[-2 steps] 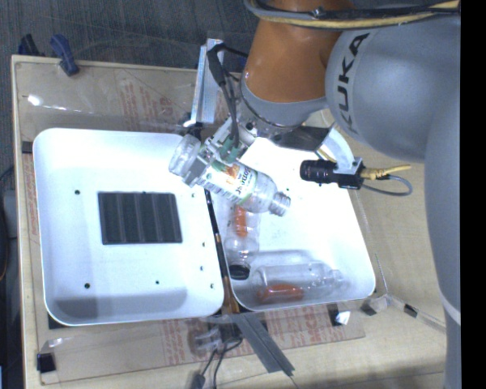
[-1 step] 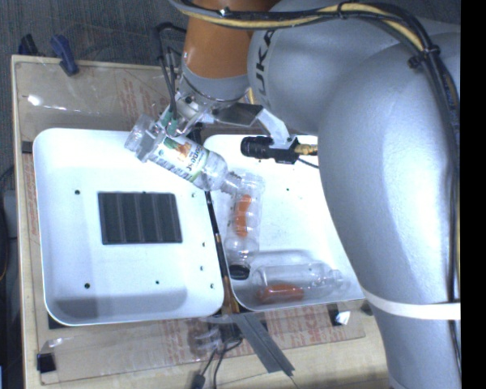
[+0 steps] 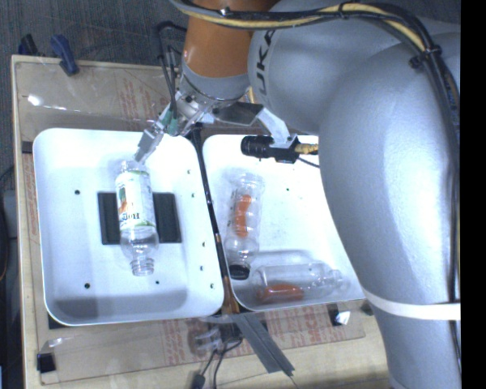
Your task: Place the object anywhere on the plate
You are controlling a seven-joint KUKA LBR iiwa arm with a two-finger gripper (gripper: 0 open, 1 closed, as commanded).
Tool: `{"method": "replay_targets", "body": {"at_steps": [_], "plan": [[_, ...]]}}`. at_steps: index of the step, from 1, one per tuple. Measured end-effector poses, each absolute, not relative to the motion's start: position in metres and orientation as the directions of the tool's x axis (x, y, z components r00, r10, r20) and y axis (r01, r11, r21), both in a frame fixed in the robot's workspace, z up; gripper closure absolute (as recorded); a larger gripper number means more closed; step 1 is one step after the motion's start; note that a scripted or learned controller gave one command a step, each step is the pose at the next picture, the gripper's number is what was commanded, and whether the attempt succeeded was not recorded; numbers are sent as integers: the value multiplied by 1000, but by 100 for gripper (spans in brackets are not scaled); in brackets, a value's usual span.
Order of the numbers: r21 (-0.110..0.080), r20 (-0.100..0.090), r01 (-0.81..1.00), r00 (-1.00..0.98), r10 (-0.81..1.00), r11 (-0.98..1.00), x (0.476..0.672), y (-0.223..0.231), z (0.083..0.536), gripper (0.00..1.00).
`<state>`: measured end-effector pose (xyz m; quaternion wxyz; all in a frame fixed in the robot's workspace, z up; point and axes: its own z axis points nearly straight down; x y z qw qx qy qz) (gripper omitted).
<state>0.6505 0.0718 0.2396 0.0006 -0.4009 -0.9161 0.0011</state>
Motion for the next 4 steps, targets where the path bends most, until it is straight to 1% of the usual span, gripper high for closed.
{"method": "replay_targets", "body": {"at_steps": [1, 3, 4], "plan": [[-5, 1, 755, -656, 755, 656, 649, 137, 149, 0], [-4, 1, 755, -656, 755, 656, 649, 137, 150, 0], [-10, -5, 792, -611, 792, 611, 626, 196, 90, 0]]}}
